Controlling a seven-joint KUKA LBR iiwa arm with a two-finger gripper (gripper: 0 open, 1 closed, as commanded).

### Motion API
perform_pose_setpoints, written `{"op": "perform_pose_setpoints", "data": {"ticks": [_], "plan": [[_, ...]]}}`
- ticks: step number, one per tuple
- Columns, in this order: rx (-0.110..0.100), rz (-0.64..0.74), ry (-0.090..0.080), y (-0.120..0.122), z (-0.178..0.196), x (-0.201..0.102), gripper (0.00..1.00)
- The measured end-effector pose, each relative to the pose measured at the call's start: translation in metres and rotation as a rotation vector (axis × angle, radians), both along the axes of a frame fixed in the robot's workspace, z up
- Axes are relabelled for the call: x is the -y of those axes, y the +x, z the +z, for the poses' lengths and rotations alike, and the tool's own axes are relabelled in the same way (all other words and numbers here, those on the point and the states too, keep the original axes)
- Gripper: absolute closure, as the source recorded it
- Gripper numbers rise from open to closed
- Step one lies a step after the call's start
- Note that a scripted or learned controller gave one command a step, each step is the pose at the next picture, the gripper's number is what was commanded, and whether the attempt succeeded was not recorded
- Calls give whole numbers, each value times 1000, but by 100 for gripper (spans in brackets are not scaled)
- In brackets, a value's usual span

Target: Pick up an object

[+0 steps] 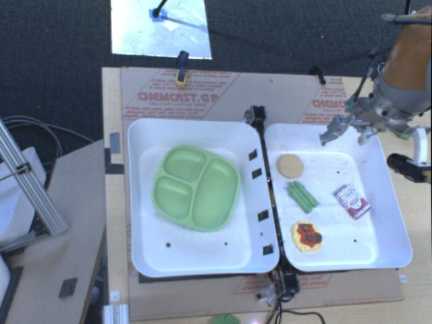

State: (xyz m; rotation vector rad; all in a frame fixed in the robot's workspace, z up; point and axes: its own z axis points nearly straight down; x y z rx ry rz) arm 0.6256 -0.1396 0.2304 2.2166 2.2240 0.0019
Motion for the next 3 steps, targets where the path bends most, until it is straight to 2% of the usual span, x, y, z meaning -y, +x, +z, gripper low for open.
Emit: {"op": "perform_pose_setpoints", "data": {"ticks": [1, 2, 3], "plan": [[-10, 3, 4, -53, -66, -44, 0], [-6, -4, 2, -106, -150, -27, 0], [-4, -3, 2, -140, -147, -56, 0]]}}
